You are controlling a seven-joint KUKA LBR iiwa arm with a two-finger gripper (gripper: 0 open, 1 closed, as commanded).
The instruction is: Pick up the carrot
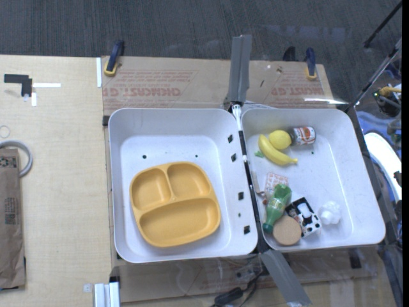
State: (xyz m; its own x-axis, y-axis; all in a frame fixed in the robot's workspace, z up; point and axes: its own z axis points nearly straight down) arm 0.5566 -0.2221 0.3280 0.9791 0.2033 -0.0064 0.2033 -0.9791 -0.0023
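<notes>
The right bin holds a small heap of toy food. A yellow banana lies beside a yellow lemon and a small red-labelled can at the back. Toward the front, a green bottle-shaped item lies at a slant over a pink-and-white packet. Below it are a tan round disc, a black-and-white block and a white crumpled lump. I cannot tell which of these is the carrot.
The left bin holds a yellow divided plate. A grey divider post stands behind the bins' shared wall. Blue-and-yellow clamps pin the cardboard at the back. A brown paper bag lies on the bench at the far left.
</notes>
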